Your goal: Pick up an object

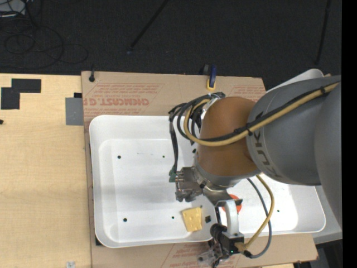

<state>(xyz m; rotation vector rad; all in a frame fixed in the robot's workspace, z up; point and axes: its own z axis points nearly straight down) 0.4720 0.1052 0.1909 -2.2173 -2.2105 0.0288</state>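
You've got the grey arm w/ orange band [223,144] coming in from 3 o'clock. Its bulk sits over mid-view, where the two bins meet. The gripper [186,190] hangs low over the shallow white plastic bin [96,177] on the 9 o'clock side, above that bin's 4 o'clock area. Open or closed: you can't tell from this angle, since the wrist covers it from above.

Task obj: small yellow wedge-shaped block w/ holes [193,219], cheese-like. It lies flat on the bin floor at 6 o'clock from the gripper, just beside it and close to the bin's 6 o'clock wall. It looks free of the gripper, but you can't tell whether they touch.

A small red-orange piece [236,204] shows at 4 o'clock from the gripper, mostly hidden by the wrist. You can't tell what it is.

The bin floor has four small black dots [119,157], approx at its corners. The second white bin [312,219] sits at 3 o'clock, mostly under the arm, w/ its 5 o'clock corner showing.

Both bins rest on a brown cardboard sheet w/ red print [139,96]. A blue-and-yellow clamp [211,78] sits on the sheet's 12 o'clock edge. The pale wooden bench top [39,177] spreads toward 9 o'clock, w/ black patches [22,89] and a grey square [73,110] near its 12 o'clock edge. Beyond that, at 12 o'clock, is dark floor w/ cables [33,38].
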